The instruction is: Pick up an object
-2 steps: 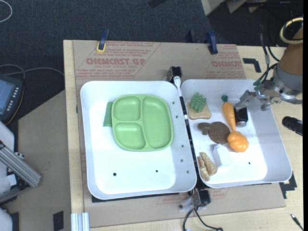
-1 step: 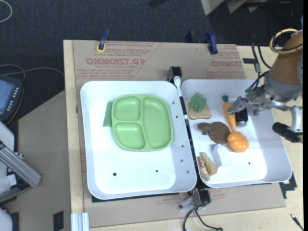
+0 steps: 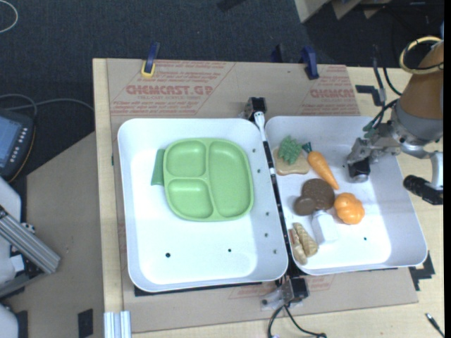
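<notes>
Camera view shows the left bin (image 3: 141, 259) bearing a green divided plate (image 3: 209, 178); the right bin (image 3: 394, 245) holds toy food; the arm (image 3: 423, 97) reaches in at its upper right, and the gripper (image 3: 359, 166) hangs above bare bin floor, whether spread or pressed together I cannot tell; a carrot (image 3: 322, 168) lies just left of it; an orange (image 3: 349, 208), a brown piece (image 3: 314, 196) and a broccoli (image 3: 289, 150) lie nearby.
</notes>
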